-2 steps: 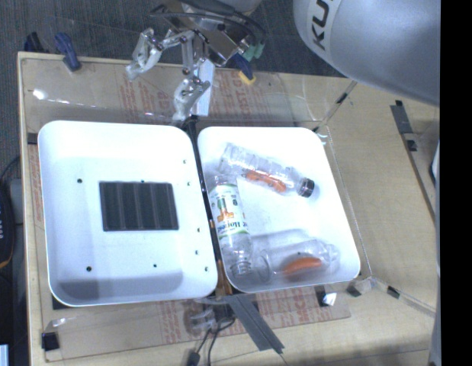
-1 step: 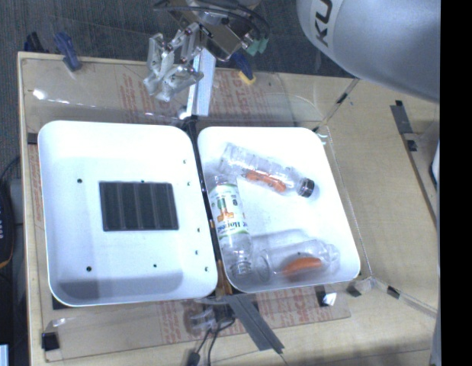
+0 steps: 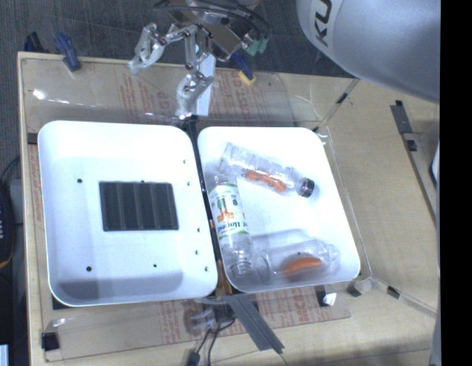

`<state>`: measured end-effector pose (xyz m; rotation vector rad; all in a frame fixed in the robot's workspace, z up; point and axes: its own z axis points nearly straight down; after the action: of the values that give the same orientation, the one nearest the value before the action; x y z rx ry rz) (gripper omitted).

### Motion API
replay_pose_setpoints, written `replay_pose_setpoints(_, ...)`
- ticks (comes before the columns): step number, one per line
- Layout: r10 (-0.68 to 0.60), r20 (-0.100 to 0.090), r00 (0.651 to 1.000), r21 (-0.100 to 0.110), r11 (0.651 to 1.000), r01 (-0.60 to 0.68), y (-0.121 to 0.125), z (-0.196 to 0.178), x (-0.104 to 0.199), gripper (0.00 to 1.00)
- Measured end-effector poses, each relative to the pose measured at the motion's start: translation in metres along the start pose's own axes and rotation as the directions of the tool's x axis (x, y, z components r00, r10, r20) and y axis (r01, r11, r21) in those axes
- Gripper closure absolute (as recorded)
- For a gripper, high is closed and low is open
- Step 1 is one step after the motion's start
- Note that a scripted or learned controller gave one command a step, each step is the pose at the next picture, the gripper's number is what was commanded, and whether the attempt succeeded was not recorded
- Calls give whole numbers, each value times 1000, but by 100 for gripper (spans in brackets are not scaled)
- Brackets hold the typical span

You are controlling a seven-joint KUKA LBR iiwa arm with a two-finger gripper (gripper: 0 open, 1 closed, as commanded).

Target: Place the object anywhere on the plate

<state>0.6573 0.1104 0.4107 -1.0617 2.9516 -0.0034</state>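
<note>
Bottles crowd the right bin (image 3: 338,204), three clear plastic ones. One with a dark cap (image 3: 264,174) lies slanted across the far half. One with a green and white label (image 3: 229,219) runs along the left wall. A third (image 3: 297,259) lies across the near end, something orange inside. The dark ribbed plate (image 3: 139,206) sits flat in the left bin (image 3: 60,166), well apart from all of them.

The gripper (image 3: 192,90) hangs beyond the bins' far edges, above the seam between them, nothing in it. Whether its fingers are open or closed I cannot tell; metal parts overlap there.

Risks, as I judge them: round, slick bottles could roll or squirt out of a pinch. The labelled one touches the near bottle, so grabbing either could shove the other. A bottle set on the plate may roll off.

The arm's grey body covers the upper right corner, and clear plastic on white blurs the bottles' outlines.
</note>
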Motion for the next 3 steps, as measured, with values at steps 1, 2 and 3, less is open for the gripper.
replay_pose_setpoints(1,129,-2,992,-1,992,-129,27,-32,-22,0)
replay_pose_setpoints(2,129,-2,992,-1,992,-129,28,-32,-23,0)
replay_pose_setpoints(3,63,-4,998,-3,998,-63,11,-32,6,0)
